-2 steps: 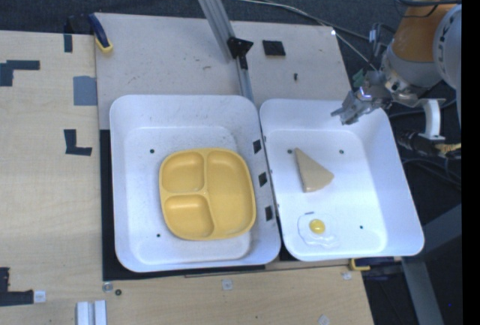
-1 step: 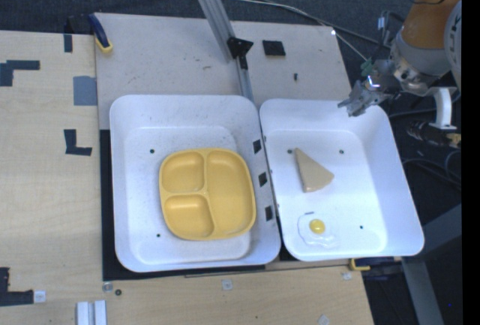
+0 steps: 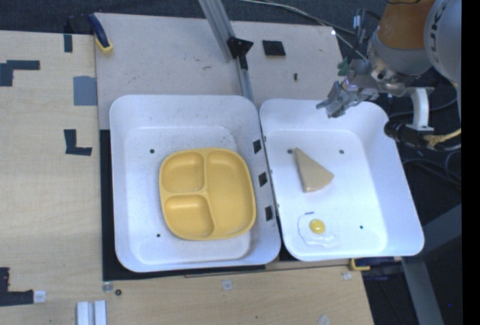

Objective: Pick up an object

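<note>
A tan wedge-shaped piece (image 3: 311, 170) lies in the middle of the right bin (image 3: 390, 166). A toy fried egg (image 3: 316, 230), white with a yellow yolk, sits near that bin's front edge. A yellow three-compartment plate (image 3: 207, 194) rests in the left bin (image 3: 135, 166). My gripper (image 3: 337, 103) hangs over the right bin's far rim, up and to the right of the wedge, touching none of the objects. Nothing shows between its fingers.
A slanted metal post (image 3: 217, 8) rises from the bench behind the bins. A small black square (image 3: 274, 48) lies on the bench past the right bin. Cables (image 3: 420, 137) hang beside the arm at the right.
</note>
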### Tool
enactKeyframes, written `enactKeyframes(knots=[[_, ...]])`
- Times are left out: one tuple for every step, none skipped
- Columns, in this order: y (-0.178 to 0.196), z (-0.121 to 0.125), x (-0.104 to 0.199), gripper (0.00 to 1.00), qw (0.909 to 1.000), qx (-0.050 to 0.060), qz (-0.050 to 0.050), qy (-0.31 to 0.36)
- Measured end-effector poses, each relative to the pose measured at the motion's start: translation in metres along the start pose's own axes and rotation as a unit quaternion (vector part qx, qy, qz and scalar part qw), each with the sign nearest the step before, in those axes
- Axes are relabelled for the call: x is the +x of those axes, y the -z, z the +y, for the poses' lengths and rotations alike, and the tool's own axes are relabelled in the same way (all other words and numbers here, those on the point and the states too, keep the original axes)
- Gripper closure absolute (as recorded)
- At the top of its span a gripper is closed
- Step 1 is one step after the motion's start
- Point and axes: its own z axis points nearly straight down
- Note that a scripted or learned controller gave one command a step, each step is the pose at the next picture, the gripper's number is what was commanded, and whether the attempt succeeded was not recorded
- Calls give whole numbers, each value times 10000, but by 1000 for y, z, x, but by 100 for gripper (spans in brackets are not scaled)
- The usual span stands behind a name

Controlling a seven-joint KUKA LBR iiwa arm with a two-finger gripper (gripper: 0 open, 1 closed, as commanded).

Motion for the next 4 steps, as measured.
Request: enactKeyframes(knots=[[6, -2, 57, 100, 10000, 4, 4, 6], [10, -9, 105, 100, 10000, 9, 1, 2], [-8, -18, 157, 100, 10000, 18, 0, 2], [-2, -23, 213, 100, 10000, 5, 0, 9]])
